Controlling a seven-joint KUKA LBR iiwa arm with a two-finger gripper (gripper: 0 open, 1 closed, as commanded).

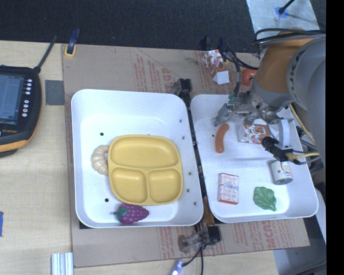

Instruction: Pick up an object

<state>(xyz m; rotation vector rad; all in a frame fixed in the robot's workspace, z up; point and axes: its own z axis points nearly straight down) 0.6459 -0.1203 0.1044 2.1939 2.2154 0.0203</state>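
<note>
Sausage (220, 138) lies in the right bin (241, 211) just below the gripper (225, 114), whose state I cannot tell.

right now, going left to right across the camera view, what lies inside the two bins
pale ridged toy → yellow divided plate → orange sausage → small red packet → green leaf toy → small can
</note>
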